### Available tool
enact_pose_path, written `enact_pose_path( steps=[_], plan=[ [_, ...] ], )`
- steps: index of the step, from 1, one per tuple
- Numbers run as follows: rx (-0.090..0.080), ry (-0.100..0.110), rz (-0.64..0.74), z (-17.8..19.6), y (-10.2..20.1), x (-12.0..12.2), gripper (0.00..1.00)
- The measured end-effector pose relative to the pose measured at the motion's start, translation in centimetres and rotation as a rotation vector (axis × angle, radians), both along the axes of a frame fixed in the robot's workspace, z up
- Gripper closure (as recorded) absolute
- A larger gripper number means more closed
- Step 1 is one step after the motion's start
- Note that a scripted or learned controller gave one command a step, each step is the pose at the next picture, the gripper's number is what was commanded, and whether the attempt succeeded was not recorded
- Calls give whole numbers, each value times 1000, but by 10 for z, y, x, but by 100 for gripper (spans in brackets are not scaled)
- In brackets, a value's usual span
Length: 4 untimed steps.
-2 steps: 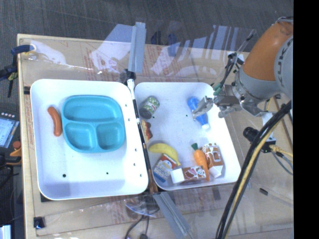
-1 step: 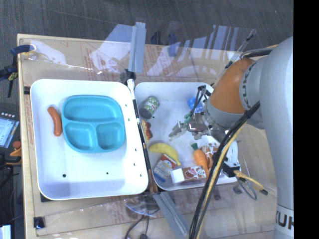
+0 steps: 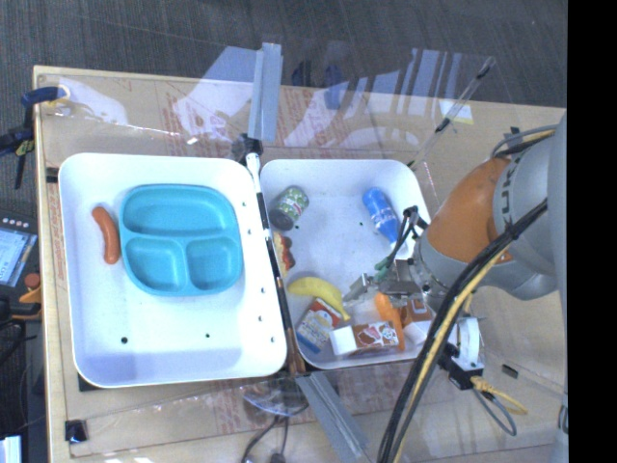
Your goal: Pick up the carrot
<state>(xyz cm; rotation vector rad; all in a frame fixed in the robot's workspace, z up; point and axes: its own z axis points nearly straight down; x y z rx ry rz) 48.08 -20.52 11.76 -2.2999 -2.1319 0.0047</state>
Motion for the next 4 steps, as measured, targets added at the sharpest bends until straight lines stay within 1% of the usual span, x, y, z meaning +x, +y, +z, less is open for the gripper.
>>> enact_pose_path(
  steps=[1,2,3,4],
  plan=[
    [1,4,4,9,0,-1,100],
    [0,-2,13,93,45,-4,100],
    [0,-1,9,101,48,4,100],
    [4,-1,764,106,36,1,100]
  ],
)
